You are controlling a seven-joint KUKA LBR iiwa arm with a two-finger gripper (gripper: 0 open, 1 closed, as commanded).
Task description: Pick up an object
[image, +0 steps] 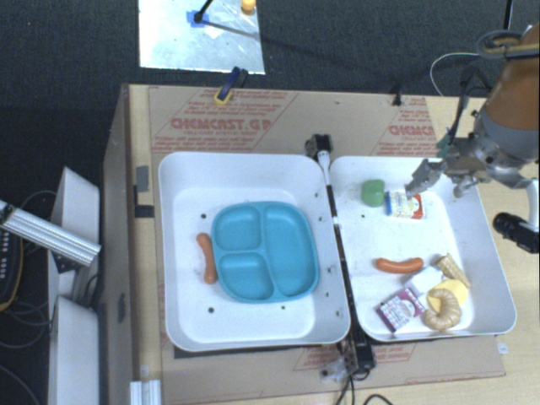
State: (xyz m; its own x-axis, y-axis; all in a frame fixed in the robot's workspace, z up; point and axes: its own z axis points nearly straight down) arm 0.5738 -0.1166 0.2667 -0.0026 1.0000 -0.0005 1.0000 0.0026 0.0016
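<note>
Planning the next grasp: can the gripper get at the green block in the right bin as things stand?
Probably yes. The green block lies apart with nothing over it, and the gripper hangs just beside it, over the small carton.

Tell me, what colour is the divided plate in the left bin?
Light blue plate, seen in the camera view.

A single fixed camera looks down at a slant from above the tabletop (278, 116), far enough back to take in both white bins: the left bin (181, 226) and the right bin (489, 251), where the fingers (419, 180) reach in.
</note>
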